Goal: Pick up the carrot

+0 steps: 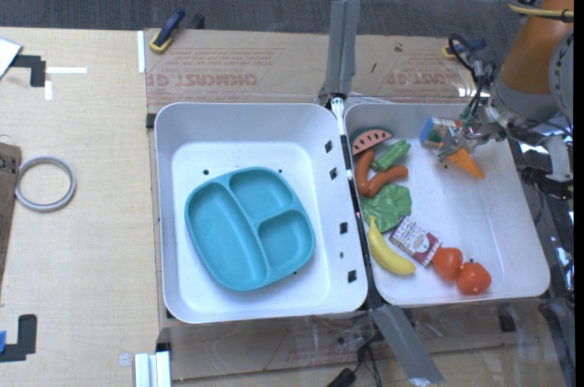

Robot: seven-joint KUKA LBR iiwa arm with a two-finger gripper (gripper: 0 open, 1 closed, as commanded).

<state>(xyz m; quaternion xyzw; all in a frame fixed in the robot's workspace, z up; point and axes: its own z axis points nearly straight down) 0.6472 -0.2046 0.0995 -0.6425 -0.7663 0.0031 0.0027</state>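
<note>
Carrot (465,162) lies near the back of the right bin (511,285), touching or just under my gripper (453,150), whose finger state I cannot tell. I'd confirm the fingers straddle its thick end before lifting, keeping clear of the blue toy (432,132) beside it.

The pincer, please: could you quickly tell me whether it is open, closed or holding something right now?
Pincer: low in the right bin, right by the carrot; open or closed cannot be told, and no grasp is visible.
</note>
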